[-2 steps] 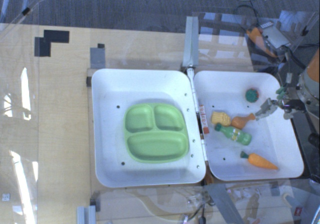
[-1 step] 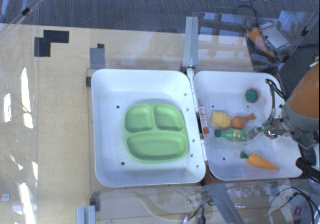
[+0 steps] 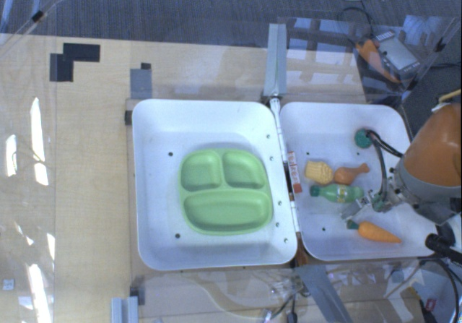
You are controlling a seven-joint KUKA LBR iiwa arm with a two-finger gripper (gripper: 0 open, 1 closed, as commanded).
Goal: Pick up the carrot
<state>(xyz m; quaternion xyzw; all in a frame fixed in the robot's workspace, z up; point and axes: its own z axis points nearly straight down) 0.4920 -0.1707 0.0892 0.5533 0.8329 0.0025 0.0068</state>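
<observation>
Reaching in from the right, the arm (image 3: 433, 162) hangs over the right bin (image 3: 325, 121), while the left bin (image 3: 155, 170) holds a green tray (image 3: 225, 191). The gripper (image 3: 369, 202) sits low, just far of the carrot (image 3: 375, 232), which lies flat near the bin's near edge; whether its fingers are spread or pressed together cannot be told. A clean pick likely needs the fingers centred across the carrot's thick middle, clear of the green bottle (image 3: 336, 193), the corn (image 3: 318, 171) and the chicken leg (image 3: 349, 173) to the left.
</observation>
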